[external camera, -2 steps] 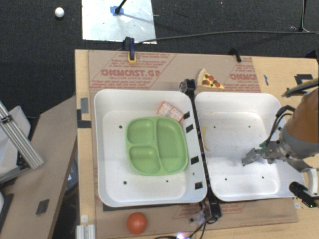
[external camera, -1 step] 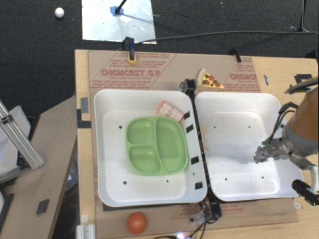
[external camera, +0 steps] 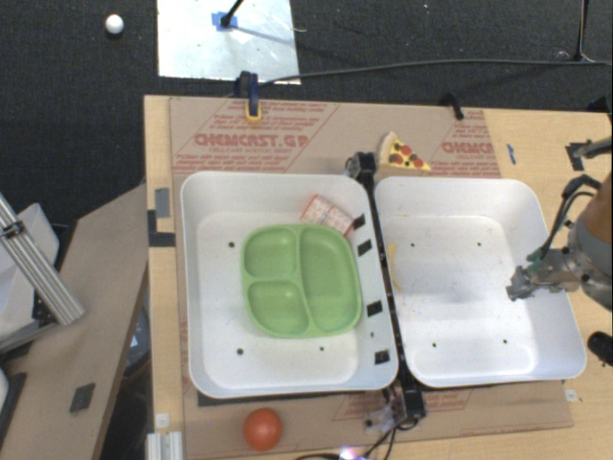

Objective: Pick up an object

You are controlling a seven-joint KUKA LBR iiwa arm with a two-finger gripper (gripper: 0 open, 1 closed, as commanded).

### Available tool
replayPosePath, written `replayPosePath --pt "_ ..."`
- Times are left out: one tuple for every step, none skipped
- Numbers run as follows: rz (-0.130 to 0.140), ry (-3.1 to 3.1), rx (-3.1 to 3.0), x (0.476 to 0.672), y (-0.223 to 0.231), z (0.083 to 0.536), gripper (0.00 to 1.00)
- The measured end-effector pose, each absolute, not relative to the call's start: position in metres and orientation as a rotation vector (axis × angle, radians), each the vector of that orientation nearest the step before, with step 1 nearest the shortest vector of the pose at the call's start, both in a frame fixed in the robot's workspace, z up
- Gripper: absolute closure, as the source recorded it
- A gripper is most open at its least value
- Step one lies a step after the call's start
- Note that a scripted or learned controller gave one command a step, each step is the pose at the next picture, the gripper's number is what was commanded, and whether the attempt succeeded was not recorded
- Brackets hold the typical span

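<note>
We take the green divided plate (external camera: pixel 302 281) as the likeliest thing to pick up: it lies flat in the middle of the left bin (external camera: pixel 206 257), left of the frame's centre, its three compartments facing up. A small pink and white packet (external camera: pixel 329 214) lies just beyond the plate's upper right edge, touching or partly tucked under it; we cannot tell which.

The gripper (external camera: pixel 525 284) sits at the right side of the frame, low over the right rim of the right bin (external camera: pixel 460 209), well apart from the plate. Whether the pincer is released or clenched we cannot tell, since the tool is small and dark against the rim. We see nothing in it.

We judge that the pick is not yet begun, and that the arm must cross the divider between the bins to reach the plate.

Outside the bins, a toy pizza slice (external camera: pixel 403 154) rests on the board at upper centre, an orange ball (external camera: pixel 261 428) at the bottom edge, and a white ball (external camera: pixel 115 24) at upper left.
</note>
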State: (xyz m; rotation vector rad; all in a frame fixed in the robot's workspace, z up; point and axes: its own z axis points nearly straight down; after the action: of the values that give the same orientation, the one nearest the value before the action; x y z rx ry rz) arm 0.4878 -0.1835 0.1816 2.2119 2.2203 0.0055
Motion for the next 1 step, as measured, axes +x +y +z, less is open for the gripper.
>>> replayPosePath --pt "0.004 2.222 2.213 0.4897 -0.1841 0.2150 1.00"
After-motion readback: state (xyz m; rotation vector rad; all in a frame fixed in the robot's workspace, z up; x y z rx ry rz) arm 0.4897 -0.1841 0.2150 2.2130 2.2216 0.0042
